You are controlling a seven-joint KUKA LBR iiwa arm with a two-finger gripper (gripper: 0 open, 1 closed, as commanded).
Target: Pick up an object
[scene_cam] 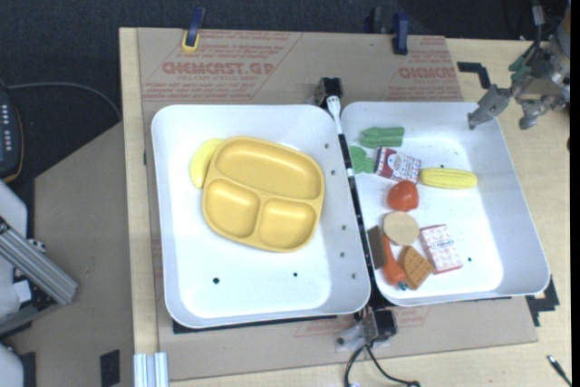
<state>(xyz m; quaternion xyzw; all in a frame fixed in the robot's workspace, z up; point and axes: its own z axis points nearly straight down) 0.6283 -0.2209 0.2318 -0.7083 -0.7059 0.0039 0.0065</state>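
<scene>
Gripper [507, 109] hangs over the right bin's [521, 195] far corner, fingers spread, holding nothing. Descend squarely onto the corn [448, 179], clear of its neighbours.

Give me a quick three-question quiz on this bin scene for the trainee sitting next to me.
1. True or false: the yellow divided plate lies in the left bin.
2. Which item sits nearest the right bin's far right side: A) the tomato, B) the corn cob, C) the carrot?
3. Fill in: the gripper hovers above the right bin's far ______ corner.

Key
1. True; the plate has three compartments and nothing in them.
2. B, the corn cob.
3. Right; it is well away from the cluster of toy food, and nothing sits between its fingers.
</scene>
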